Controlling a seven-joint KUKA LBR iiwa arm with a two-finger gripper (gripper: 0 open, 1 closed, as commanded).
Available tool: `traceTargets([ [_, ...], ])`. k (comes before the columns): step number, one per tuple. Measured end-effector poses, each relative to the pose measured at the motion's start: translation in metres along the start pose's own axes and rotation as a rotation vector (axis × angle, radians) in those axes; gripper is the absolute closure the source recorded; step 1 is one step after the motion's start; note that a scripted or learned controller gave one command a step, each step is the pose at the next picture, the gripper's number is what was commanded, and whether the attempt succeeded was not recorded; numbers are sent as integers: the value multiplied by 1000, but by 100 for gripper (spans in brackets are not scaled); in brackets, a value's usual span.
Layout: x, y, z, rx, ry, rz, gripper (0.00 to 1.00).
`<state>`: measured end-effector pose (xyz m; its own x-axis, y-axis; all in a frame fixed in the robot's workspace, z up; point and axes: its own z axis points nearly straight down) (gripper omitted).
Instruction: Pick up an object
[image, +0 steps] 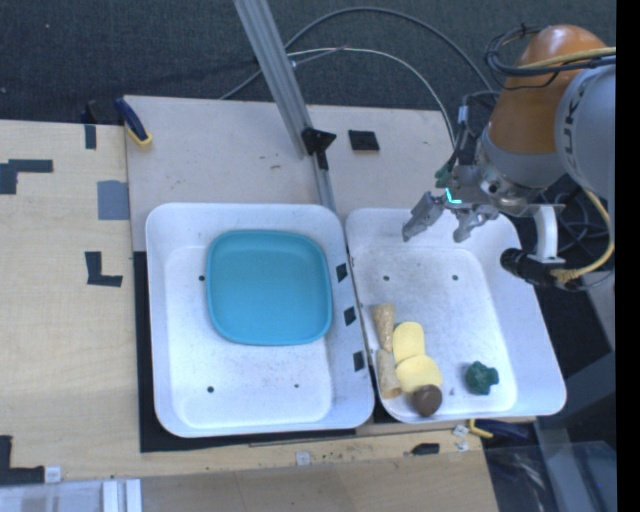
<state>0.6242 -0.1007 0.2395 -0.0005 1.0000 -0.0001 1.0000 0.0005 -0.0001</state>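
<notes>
A pale wooden desk (60, 300) stretches under the camera, dotted with grey tape marks, and on it sit two shallow white bins side by side. The left bin (170, 400) carries a flat turquoise plate (268, 286) and nothing else that I can make out. The right bin (470, 300) has its contents bunched along the near edge: a tan stick-like piece (384, 325) lying against the dividing wall, a yellow lump (410, 355) just beside it, a small brown ball (427, 400) touching the yellow lump's near end, and a little dark green blob (481, 376) set apart toward the near right corner.

The gripper (438, 228) hangs over the far end of the right bin, well apart from all of these. Its jaws stand spread, with nothing between them.

Which piece it will go for I can't say; the yellow lump looks the easiest target. It seems light and somewhat soft, like a foam or rubber toy, so it should give a little under pressure rather than slip. I'd take it across its narrow width, though the tan stick on one side and the brown ball at its end crowd the approach. The green blob sits alone with room around it, but it is small and knobbly, and could squirt sideways if pinched off-centre. The brown ball would likely roll.
</notes>
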Motion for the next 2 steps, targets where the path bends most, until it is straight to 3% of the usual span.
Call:
traceTargets([
  [1,0,0,0,0,0,0,0],
  [2,3,0,43,4,0,0,0],
])
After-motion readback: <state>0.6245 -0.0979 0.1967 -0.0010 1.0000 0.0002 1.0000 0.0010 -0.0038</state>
